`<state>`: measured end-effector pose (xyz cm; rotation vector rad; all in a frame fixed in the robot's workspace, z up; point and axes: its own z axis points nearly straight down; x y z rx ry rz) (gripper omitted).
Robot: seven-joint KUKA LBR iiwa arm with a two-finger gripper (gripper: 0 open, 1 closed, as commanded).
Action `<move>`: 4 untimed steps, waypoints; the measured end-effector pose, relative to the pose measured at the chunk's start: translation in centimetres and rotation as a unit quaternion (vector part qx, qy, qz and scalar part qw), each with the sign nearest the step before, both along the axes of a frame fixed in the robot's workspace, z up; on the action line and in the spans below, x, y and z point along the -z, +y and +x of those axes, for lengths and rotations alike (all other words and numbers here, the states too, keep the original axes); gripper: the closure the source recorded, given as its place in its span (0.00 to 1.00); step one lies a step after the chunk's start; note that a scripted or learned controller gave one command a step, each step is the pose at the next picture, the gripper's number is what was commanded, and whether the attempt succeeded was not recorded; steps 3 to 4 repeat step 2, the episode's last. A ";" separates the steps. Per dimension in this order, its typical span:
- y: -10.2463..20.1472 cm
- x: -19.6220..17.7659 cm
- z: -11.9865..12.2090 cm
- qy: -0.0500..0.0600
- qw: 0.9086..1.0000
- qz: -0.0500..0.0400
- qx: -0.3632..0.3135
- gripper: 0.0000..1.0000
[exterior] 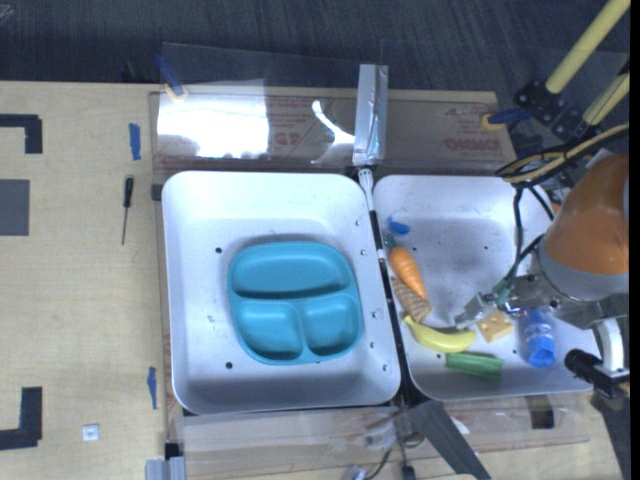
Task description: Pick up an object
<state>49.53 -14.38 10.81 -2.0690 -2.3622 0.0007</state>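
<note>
The right bin (450,208) holds several small items. An orange carrot (405,268) lies by its left wall, with a tan ridged piece (412,299) just below it. A yellow banana (440,338) and a green stick-shaped item (473,364) lie near the front wall. A yellow block (492,326) and a blue bottle (538,340) sit further right. My gripper (483,308) is low in this bin, right above the yellow block and beside the banana's right end. Nothing shows as lifted.
The left bin (190,268) holds a blue divided plate (295,300). A small blue piece (398,228) lies near the right bin's back left corner. My arm's orange band (600,218) and cables hang over the right bin's right side.
</note>
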 end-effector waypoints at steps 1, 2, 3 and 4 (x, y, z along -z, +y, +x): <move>-3.8 1.9 0.2 -0.005 1.000 0.003 -0.020 0.00; 1.1 2.0 -1.0 -0.005 0.997 -0.001 0.078 0.00; 1.1 2.0 -1.0 -0.005 0.997 -0.001 0.078 0.00; 1.1 2.0 -1.0 -0.005 0.997 -0.001 0.078 0.00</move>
